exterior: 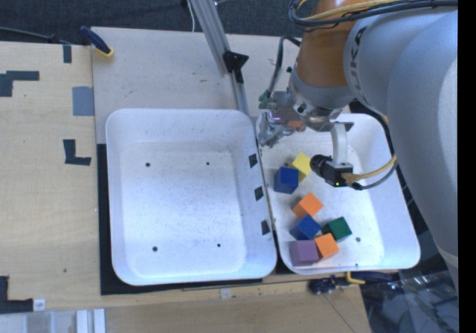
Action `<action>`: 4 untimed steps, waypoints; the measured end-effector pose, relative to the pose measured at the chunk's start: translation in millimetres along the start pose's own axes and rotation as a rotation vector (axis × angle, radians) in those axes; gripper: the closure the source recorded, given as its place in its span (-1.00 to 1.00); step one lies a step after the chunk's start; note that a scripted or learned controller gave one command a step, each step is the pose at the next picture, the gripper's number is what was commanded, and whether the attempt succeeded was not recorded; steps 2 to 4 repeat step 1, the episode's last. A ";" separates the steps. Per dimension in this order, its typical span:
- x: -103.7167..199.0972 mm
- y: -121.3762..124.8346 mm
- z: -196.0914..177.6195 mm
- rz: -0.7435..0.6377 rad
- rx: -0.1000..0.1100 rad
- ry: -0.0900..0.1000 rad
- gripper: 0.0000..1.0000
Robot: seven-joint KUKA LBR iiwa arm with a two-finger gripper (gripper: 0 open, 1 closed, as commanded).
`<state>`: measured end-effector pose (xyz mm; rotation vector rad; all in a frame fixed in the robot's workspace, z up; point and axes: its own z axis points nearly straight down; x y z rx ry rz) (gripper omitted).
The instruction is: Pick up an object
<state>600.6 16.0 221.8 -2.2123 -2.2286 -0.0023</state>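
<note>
While hanging low over the right bin (372,250), near the blue cube (285,179), gripper (274,125) state impossible to tell, presumably lining up a pick.

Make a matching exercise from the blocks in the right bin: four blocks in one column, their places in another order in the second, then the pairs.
Column one:
1. yellow block
2. green block
3. purple block
4. top blue block

Column two:
A. lowest in the pile, left of an orange block
B. farthest right of the blocks
C. highest in the view, nearest the arm's wrist
D. just lower left of the yellow block

Pairs: 1-C, 2-B, 3-A, 4-D
</note>
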 end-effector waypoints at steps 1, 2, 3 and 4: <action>45.5 17.4 -11.3 0.001 0.000 0.000 1.00; 45.5 17.4 -11.3 0.001 0.000 0.000 1.00; 45.5 17.4 -11.3 0.001 0.000 0.000 1.00; 45.5 17.4 -11.3 0.001 0.000 0.000 1.00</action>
